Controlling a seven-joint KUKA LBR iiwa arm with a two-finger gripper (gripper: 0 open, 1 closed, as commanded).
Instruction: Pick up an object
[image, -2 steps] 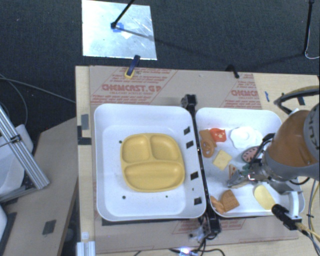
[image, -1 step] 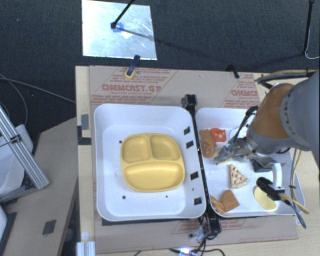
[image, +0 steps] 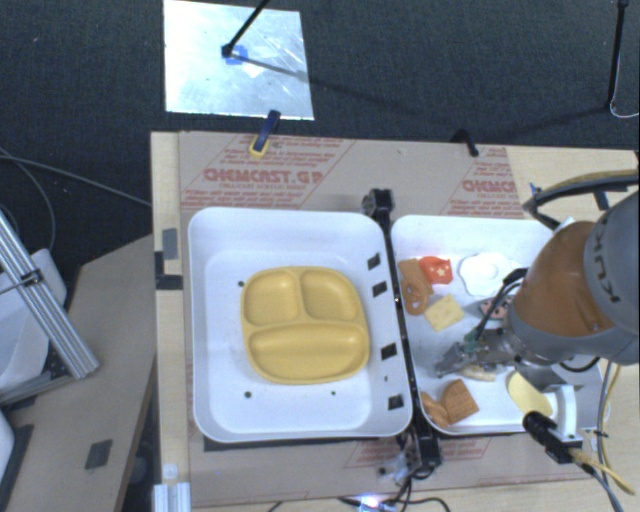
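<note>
Hovering low, the end effector (image: 462, 357), grip state unclear, has the brown waffle-textured toy cracker (image: 459, 400) just below it.

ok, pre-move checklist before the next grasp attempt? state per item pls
1. Gripper located over the right bin: ok.
2. Something between the fingers: cannot tell, too small and dark.
3. Targets in reach: ok, brown piece and yellow square piece lie near the gripper.
4. Items separated: not ok, red piece touches the brown item.
5. Yellow tray sits flat in the left bin: ok.
</note>
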